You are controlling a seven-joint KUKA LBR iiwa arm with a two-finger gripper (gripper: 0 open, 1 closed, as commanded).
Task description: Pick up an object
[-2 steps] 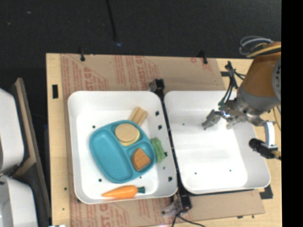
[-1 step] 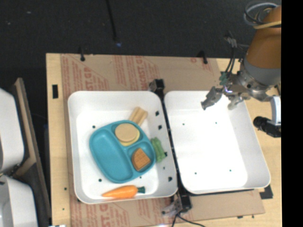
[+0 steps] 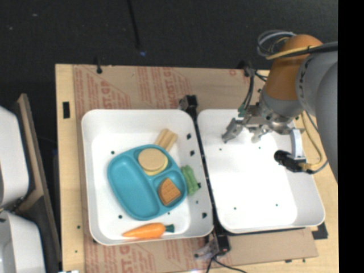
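The left bin [image 3: 102, 129] holds a blue divided plate [image 3: 132, 189] with a round tan biscuit [image 3: 153, 160] and a brown waffle piece [image 3: 169, 191] on it. A tan wooden block [image 3: 166, 138] lies just behind the plate. A green piece [image 3: 190, 180] rests at the plate's right edge, and an orange carrot [image 3: 149, 230] lies near the bin's front wall. My gripper [image 3: 243, 133] hangs over the back left part of the right bin [image 3: 261, 203]. Its fingers [image 3: 230, 133] are spread open with nothing between them, well away from every object.
A black clamp [image 3: 188, 103] sits at the back where the two bins meet. A black part with cable [image 3: 290, 160] hangs beside the wrist over the right bin. The cardboard-covered bench [image 3: 142, 84] surrounds both bins.
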